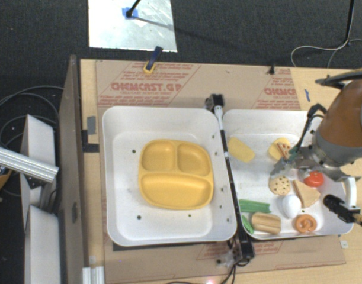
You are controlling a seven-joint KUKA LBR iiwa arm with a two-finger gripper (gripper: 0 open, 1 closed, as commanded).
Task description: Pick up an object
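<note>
- Object to pick: none is singled out, but the toy foods lie in the right bin (260,120) — a round cracker (280,185), a white egg (291,205), a red tomato-like piece (314,178), a cheese-coloured wedge (305,195), a doughnut (305,223), a bread roll (266,222), green pods (253,206), a yellow piece (241,151) and a burger-like piece (279,148)
- Gripper (289,161): low over the right bin, just above the cracker and beside the burger-like piece; whether it is wide, narrow or holding anything I cannot tell
- Step, as I judge it: the descent onto a target, most likely the cracker; nothing looks lifted yet
- Next move calls for a centred close on one piece; the neighbours sit tight together, so a nudge could shove them
- Left bin (121,158): holds a yellow divided plate (175,173)
- Surroundings: both bins rest on a cardboard sheet (169,81) on the bench, dark carpet (38,28) around, cables at left
</note>
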